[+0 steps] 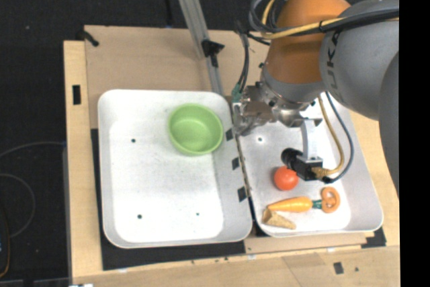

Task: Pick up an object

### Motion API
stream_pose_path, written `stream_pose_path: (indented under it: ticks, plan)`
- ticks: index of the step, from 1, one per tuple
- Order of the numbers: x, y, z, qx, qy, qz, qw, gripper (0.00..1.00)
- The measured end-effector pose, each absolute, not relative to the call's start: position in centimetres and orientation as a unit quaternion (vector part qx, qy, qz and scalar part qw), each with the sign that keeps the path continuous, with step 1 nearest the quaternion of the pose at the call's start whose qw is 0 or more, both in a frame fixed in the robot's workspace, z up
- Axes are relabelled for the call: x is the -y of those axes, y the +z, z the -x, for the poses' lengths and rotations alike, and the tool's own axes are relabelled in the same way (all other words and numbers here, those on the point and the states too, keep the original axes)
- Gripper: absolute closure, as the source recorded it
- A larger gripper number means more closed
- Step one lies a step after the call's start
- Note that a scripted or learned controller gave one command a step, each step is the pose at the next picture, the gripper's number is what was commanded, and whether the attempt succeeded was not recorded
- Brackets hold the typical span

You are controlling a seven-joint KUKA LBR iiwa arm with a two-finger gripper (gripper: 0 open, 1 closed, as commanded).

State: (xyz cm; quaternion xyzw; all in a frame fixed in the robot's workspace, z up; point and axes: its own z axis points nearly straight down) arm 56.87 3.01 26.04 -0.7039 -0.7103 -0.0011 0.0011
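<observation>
Camera view: gripper point(250, 119) crowds right bin's point(363, 175) left edge.

Bright, even light from overhead here, and the two white bins point(114, 165) come close to washing out, the left bin's floor showing only faint speckle. Left of the gripper point(247, 119), the green bowl point(195, 130) casts just a thin soft shadow along its lower rim. A gentle sheen sits on the orange band point(306, 17) above the gripper, no hard glare. Beyond the bench point(134, 57), the floor drops to near black with grainy noise. Below the gripper, the small pieces look soft and slightly smeared; overall sharpness is modest.
</observation>
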Motion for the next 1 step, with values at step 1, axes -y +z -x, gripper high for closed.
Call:
stream_pose_path:
  ticks: [1]
  plan:
    - [-7.81,25.36,-53.72,0.710,0.0001,0.704,0.001,1.00]
